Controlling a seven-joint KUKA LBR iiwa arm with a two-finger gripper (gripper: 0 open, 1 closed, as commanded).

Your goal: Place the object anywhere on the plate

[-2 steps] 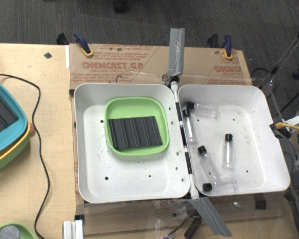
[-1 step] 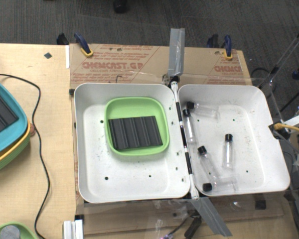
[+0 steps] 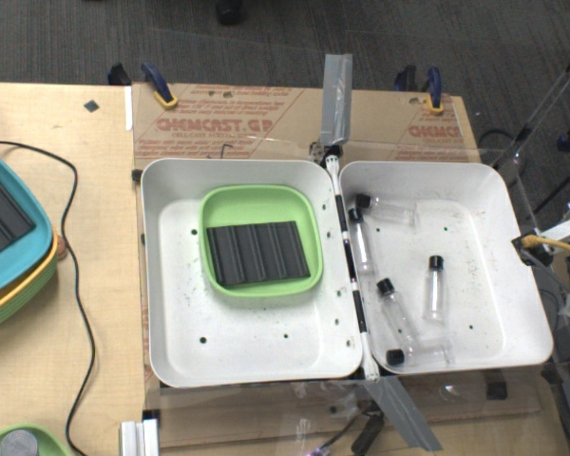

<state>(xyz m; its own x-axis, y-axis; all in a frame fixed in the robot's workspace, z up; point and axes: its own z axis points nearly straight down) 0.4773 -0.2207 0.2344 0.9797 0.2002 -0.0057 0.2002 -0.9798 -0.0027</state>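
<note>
Pale wooden bench top [image 3: 57,160] filled the near and left ground, with one black cable [image 3: 84,283] looping across it and one strip of grey tape [image 3: 406,424] lying at the near edge below the bins. At the left edge sat one stack of shallow trays [image 3: 19,255], teal on top.

Two white bins stood side by side, touching along their inner walls. The left bin [image 3: 171,331] held one green plate [image 3: 304,218], square with rounded corners, and one dark ribbed mat [image 3: 258,253] lay flat on it. The right bin [image 3: 499,321] held the clear vials with black caps: five could be counted, though the clear bodies made the count unsure. One vial [image 3: 435,288] lay near the bin's middle and another vial [image 3: 358,245] lay along the wall nearest the plate. All were well apart from the plate, none on it. How the jaws stood could not be told.

Beyond the bins lay brown cardboard [image 3: 228,117], held by two blue clamps [image 3: 158,84]. Farthest off was dark carpet [image 3: 408,17] with two chair casters [image 3: 230,9].
</note>
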